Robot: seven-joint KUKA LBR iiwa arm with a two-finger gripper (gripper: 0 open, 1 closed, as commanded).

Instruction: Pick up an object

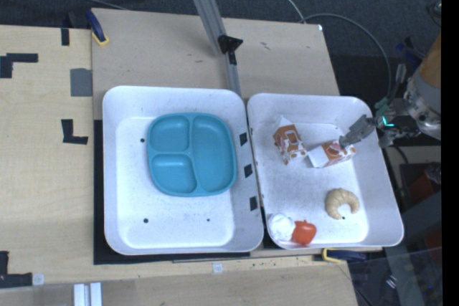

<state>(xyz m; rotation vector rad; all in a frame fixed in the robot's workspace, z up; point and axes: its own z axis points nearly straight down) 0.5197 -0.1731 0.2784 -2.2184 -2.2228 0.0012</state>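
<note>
We take the small orange-and-white carton [333, 153] as the thing to be picked, since the gripper [348, 142] is right at it. It lies on its side in the right white bin [387, 211], up toward the far right part of the floor, with a pale flap or wrapper showing at its left end. It looks light and boxy, printed in orange-brown on white, and slightly crumpled. The lift is not yet done: the carton rests on the bin floor, and we judge the task to be at the reach or closing stage, with grasp and lift left. The gripper's dark tip touches or overlaps the carton's right end; whether it is clamped on the carton or spread we cannot tell.

Just left of the carton lies a second orange-and-white box [288, 142]. Nearer the camera from the carton sits a tan croissant-shaped toy [341, 202], and further toward the near-left corner a red round piece [305, 232] beside a white lump [282, 226]. Well left of the carton, in the left white bin [115, 175], rests a teal divided plate [191, 154].
</note>
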